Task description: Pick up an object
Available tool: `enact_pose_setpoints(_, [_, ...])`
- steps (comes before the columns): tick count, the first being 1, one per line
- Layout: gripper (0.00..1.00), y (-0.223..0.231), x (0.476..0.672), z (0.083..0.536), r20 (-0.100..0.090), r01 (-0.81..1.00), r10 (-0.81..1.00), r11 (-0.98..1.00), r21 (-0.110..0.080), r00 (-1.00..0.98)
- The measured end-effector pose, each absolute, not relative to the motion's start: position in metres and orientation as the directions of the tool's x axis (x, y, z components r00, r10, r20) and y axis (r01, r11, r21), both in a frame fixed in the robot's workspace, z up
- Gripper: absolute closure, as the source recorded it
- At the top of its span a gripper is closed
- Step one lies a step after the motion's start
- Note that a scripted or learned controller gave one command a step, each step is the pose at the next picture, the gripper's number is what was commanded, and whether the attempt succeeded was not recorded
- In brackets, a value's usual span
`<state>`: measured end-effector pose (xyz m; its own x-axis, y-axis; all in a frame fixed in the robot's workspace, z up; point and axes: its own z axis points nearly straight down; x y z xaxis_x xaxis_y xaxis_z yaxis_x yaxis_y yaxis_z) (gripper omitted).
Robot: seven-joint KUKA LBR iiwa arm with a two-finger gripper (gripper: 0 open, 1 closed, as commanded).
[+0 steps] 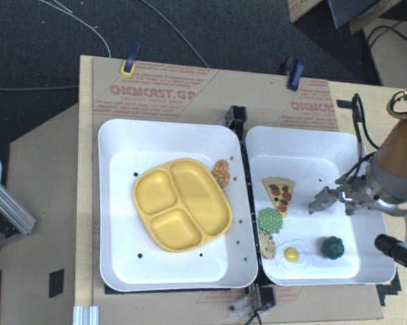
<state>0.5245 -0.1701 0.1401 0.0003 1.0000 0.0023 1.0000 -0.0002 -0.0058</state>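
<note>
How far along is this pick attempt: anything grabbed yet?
Nothing looks picked up yet. The tool hovers over the right bin with nothing visible between its fingers. The pizza slice, green ball, fried egg, broccoli and cracker all lie on the bin floor. Left to do: descend, close on one item and lift it.

"CHEMCAST GP" is printed in red on the brown board (195,88), at 11 o'clock and again, partly legible, at 1 o'clock.
</note>
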Motion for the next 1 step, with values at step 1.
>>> enact_pose_setpoints(1, [0.0, -0.1695, 0.5237, 0.089, 0.002, 1.0, 1.0, 0.0, -0.004, 0.0])
